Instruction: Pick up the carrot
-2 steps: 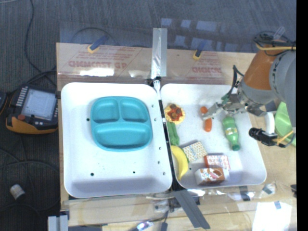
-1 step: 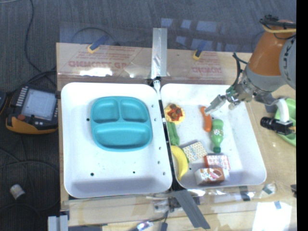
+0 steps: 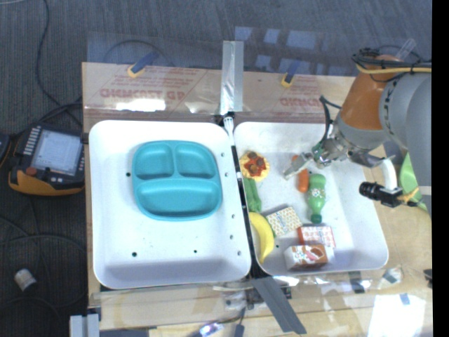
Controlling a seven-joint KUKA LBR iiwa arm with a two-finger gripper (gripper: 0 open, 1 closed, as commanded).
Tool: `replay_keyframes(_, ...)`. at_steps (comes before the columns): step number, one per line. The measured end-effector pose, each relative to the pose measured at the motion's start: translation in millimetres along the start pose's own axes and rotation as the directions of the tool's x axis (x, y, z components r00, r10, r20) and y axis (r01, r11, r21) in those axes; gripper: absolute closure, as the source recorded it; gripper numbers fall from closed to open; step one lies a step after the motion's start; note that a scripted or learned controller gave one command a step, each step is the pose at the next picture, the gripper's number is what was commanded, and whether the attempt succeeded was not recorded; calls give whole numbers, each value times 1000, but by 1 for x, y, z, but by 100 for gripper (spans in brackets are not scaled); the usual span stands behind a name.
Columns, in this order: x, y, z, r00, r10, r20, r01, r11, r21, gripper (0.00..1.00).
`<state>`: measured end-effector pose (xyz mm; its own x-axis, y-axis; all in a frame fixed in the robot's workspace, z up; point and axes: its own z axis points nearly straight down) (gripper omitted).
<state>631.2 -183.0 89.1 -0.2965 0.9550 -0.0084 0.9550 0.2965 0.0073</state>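
The carrot (image 3: 303, 181), small and orange, lies in the right bin (image 3: 365, 216) near its middle, touching the top of a green bottle (image 3: 317, 196). My gripper (image 3: 303, 163) hangs just above and behind the carrot, reaching in from the right under the orange wrist band. Its fingers stand open and nothing is between them. The carrot lies free on the bin floor.
Also in the right bin are a pizza-slice toy (image 3: 253, 165), a green vegetable (image 3: 252, 195), a banana (image 3: 263, 234), a patterned packet (image 3: 284, 220) and a red box (image 3: 309, 248). A blue divided plate (image 3: 175, 180) lies in the left bin (image 3: 105, 223).
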Motion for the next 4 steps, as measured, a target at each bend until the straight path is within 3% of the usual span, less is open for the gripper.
replay_keyframes(1, 43, 35, -15, 998, 62, -9, -62, 998, 8, 0)
replay_keyframes(2, 18, -63, -75, 998, 61, -6, -61, 998, 10, 0)
replay_keyframes(3, 14, 4, 0, 998, -66, 1, 66, 998, 0, 0)
replay_keyframes(4, -35, 28, -2, 995, -95, -20, 95, 995, 9, 0)
